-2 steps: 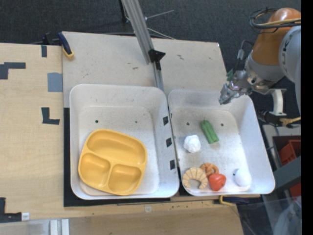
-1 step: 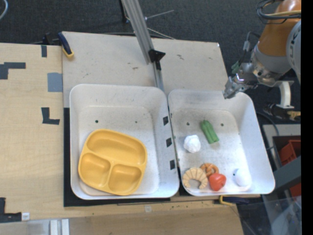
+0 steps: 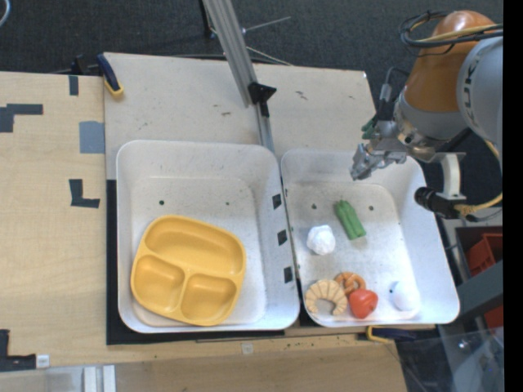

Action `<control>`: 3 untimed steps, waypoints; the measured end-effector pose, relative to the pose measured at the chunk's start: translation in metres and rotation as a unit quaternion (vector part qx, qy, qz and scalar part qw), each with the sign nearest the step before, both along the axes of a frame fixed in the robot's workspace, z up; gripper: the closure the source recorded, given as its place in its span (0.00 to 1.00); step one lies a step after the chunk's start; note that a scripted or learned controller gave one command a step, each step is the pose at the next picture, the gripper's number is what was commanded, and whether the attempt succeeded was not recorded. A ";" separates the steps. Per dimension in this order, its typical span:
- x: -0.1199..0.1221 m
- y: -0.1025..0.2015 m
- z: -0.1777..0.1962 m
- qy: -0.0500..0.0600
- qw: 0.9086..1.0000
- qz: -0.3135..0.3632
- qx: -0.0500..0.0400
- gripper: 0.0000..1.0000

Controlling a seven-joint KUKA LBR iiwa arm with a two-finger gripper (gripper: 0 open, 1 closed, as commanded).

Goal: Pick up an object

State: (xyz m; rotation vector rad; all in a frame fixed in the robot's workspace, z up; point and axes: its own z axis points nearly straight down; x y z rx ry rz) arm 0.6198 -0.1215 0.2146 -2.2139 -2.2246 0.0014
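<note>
My gripper (image 3: 360, 171) hangs over the far edge of the right bin (image 3: 425, 243), above and behind the objects in it. A green block (image 3: 350, 220) lies a short way in front of the gripper, near the bin's middle. Left of it sits a white crumpled ball (image 3: 321, 239). Along the near wall lie a tan croissant (image 3: 326, 296), a small pretzel-like piece (image 3: 350, 281), a red tomato-like object (image 3: 363, 303) and a white rounded object (image 3: 401, 296). Nothing is seen between the fingers.
The left bin (image 3: 139, 170) holds a yellow divided plate (image 3: 189, 269) at its near left. A slanted metal pole (image 3: 237, 51) runs from the top down to the divider between the bins. A yellow-and-blue clamp (image 3: 110, 74) lies at the bench's far left.
</note>
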 end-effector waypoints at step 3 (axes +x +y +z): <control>-0.059 0.132 0.002 0.000 1.000 0.001 0.000 1.00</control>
